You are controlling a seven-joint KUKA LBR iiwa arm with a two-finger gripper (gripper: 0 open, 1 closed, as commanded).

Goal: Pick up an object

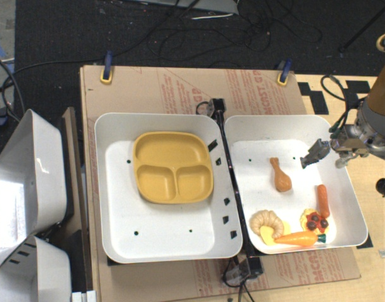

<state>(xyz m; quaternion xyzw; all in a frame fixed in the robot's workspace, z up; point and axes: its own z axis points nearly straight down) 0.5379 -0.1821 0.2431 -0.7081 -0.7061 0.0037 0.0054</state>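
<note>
The gripper (323,151) hangs over the right bin's (255,131) far right corner; whether it is spread cannot be told. The drumstick (280,175) lies mid-bin, likely light, stiff, slick plastic; its narrow bone end looks best to grasp.

Tray (173,167) in left bin (111,187)

One fixed camera looks down at a slant on both white bins (111,168), set well above them.
</note>
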